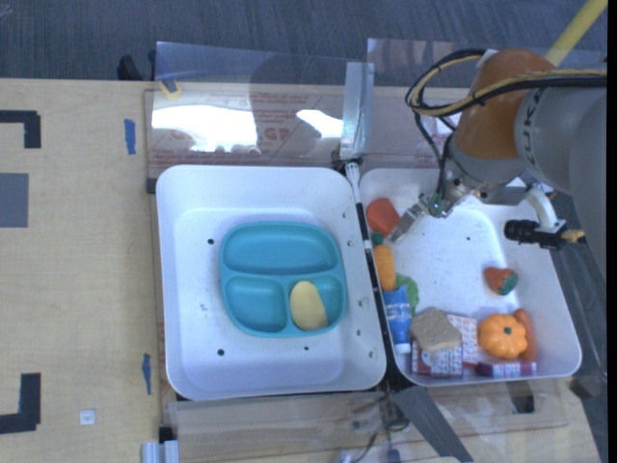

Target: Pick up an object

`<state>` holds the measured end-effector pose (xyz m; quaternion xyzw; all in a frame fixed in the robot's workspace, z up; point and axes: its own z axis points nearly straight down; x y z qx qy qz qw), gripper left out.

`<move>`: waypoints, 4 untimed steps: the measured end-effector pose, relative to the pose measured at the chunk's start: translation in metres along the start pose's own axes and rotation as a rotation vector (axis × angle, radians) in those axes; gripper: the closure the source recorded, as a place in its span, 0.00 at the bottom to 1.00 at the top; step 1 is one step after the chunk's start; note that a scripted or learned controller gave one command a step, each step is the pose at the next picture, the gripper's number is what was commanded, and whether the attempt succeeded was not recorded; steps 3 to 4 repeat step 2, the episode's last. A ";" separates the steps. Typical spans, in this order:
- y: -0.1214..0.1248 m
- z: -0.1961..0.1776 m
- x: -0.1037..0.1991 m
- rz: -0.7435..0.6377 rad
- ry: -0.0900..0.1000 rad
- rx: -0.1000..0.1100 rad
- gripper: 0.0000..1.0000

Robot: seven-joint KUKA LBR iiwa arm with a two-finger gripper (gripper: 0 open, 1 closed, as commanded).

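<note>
Here the arm [540, 123] slants down-left, its gripper [410, 220] low by the red object [382, 214]; closure unclear.

The two shallow white plastic bins [183, 258] look smooth and faintly glossy. The teal divided plastic tray [275, 249] appears matt, on a pale wooden bench [77, 287].

Open white floor across the middle of the right bin [569, 350], between the toys crowded along its left wall and the strawberry [499, 280] near the right. Blocked along the front by the pumpkin [504, 335], sponge [436, 329] and small box [445, 357]. Overhung at the back by the arm [540, 123] and its cables [453, 75]. Wide margins in the left bin [183, 258] around the blue divided tray [280, 276].
</note>
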<state>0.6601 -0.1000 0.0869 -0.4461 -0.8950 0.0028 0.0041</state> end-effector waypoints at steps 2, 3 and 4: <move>-0.005 -0.015 -0.010 0.007 -0.022 -0.002 0.00; -0.005 -0.015 -0.010 0.007 -0.022 -0.002 0.00; -0.005 -0.015 -0.010 0.007 -0.022 -0.002 0.00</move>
